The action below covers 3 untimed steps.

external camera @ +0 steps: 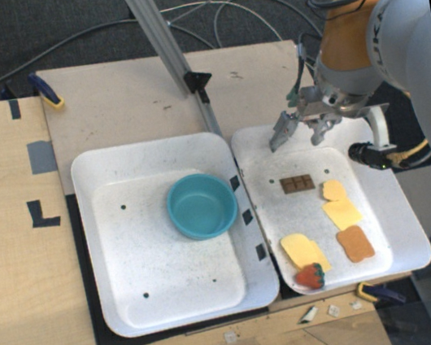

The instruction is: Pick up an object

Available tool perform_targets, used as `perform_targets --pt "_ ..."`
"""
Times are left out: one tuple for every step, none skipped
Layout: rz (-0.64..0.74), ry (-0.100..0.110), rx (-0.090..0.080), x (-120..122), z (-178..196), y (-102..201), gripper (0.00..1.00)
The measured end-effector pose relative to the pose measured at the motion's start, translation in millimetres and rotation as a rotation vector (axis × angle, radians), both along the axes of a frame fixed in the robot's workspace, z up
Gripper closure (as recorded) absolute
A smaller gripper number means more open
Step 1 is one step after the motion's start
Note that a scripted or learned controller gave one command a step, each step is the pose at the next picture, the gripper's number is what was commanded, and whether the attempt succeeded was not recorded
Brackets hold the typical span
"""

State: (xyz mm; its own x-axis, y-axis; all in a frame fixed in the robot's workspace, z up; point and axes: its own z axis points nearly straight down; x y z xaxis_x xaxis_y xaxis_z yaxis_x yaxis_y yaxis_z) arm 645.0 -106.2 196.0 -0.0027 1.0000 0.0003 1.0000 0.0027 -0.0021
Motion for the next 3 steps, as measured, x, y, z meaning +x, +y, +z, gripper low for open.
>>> perform_targets --pt "0.000 0.000 0.000 0 0 0 0.00" --pt "-0.001 0.005 -0.001 -10 -59 -3 0.00" --pt "0.000 -0.004 -0.002 -9 -108 -2 0.00"
